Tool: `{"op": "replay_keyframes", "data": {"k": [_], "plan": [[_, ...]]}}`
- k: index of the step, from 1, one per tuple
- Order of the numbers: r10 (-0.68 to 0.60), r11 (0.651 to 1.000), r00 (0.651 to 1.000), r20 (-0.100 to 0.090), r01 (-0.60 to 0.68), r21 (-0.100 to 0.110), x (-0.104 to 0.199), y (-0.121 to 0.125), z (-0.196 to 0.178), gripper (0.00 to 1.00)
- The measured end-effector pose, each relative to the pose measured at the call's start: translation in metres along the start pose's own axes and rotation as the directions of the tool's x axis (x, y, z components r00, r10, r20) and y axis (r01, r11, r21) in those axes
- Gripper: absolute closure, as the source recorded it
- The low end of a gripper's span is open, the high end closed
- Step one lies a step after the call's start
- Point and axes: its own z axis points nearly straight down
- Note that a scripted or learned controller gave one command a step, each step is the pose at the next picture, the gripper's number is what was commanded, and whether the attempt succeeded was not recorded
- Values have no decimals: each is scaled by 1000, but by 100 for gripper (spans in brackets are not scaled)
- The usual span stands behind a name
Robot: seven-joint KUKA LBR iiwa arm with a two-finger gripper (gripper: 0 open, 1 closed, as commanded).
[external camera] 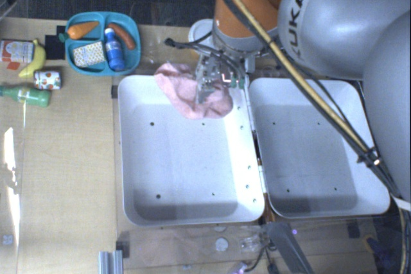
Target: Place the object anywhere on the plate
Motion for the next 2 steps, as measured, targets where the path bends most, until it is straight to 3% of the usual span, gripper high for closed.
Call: {"op": "replay_keyframes", "data": {"k": [1,2], "plan": [[1,1000,1000,1,-1,0,6,52,6,100],[1,1000,1000,2,-1,-1,6,51,6,0]]}}
